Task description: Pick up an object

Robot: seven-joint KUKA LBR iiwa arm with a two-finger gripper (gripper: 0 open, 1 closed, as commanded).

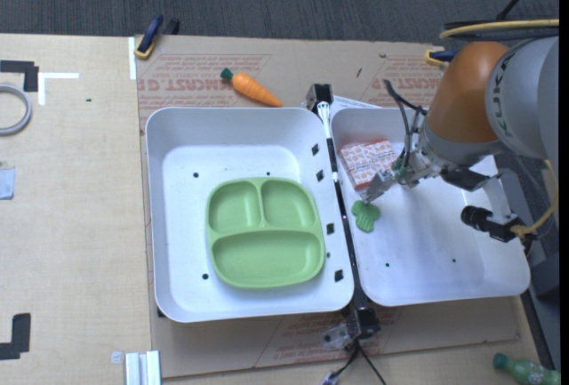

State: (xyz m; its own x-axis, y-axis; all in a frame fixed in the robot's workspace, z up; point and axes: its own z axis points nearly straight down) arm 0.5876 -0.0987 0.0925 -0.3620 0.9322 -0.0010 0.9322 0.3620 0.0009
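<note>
Well left of the gripper (380, 188), in the left bin (169, 196): one green divided plate (265, 232), stiff and broad, awkward for a narrow pinch except at its rim. Up and left of the gripper, outside both bins: one toy carrot (252, 87), probably light and hard, best taken across its thick middle.

Just up and left of the gripper, near the left wall of the right bin (444, 285): one red-and-white packet (366, 161), lying flat. Likely light, thin and somewhat slippery, so hard to get under; best taken across a raised edge. Just below and left of the gripper, very near its tip: one small green piece (365, 215), seemingly a light toy leaf, possibly soft; best taken across its narrow width. Touching the tip or merely beside it: cannot tell.

Gripper itself low over the right bin; spread or pressed together cannot be told, and nothing seen held in it.
</note>
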